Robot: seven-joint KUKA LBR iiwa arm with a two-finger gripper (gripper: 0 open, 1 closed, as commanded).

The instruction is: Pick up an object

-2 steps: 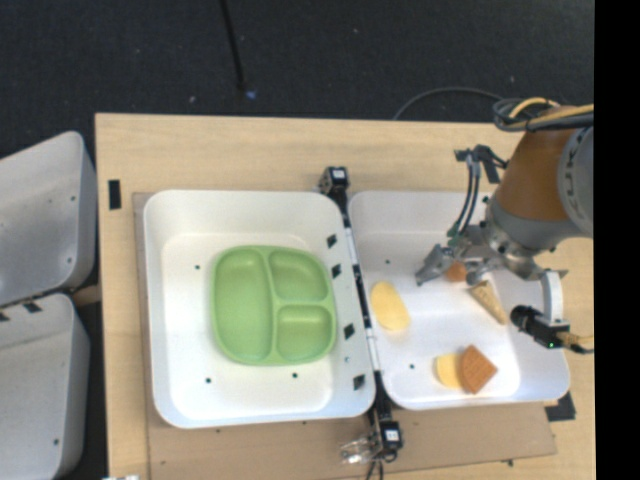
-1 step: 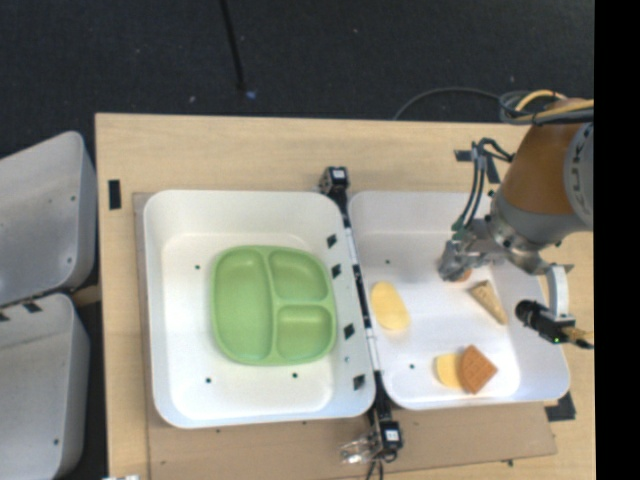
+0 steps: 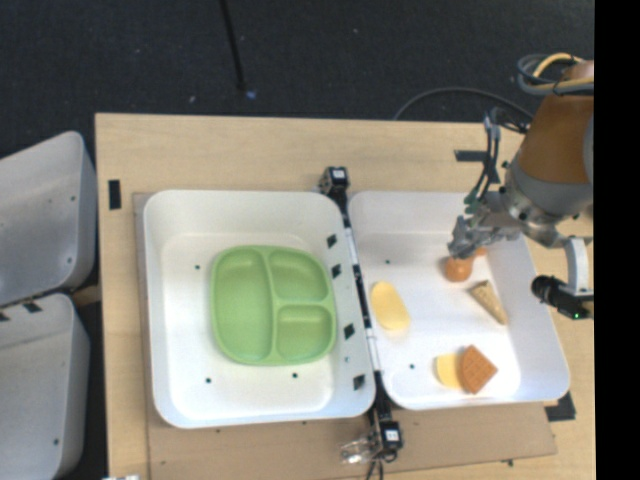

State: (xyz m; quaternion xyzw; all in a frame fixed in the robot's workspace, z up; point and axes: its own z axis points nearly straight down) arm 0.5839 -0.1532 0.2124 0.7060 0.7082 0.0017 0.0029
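I saw gripper low in rt bin, touching small orange obj | jaw gap: can't tell | nearer: brown sponge, yellow pcs | lt bin: green tray | wood bench, dark floor beyond

The gripper is grey metal, hanging from an arm with an orange band. Just below it sits a small orange piece. Near it, lower and to the right in the camera view, lies a tan wedge. Further below are a brown-orange square touching a yellow disc. To the gripper's lower left is a pale yellow oval. Both bins are white. Well to its left, the divided tray is light green. The surface is pale wood.
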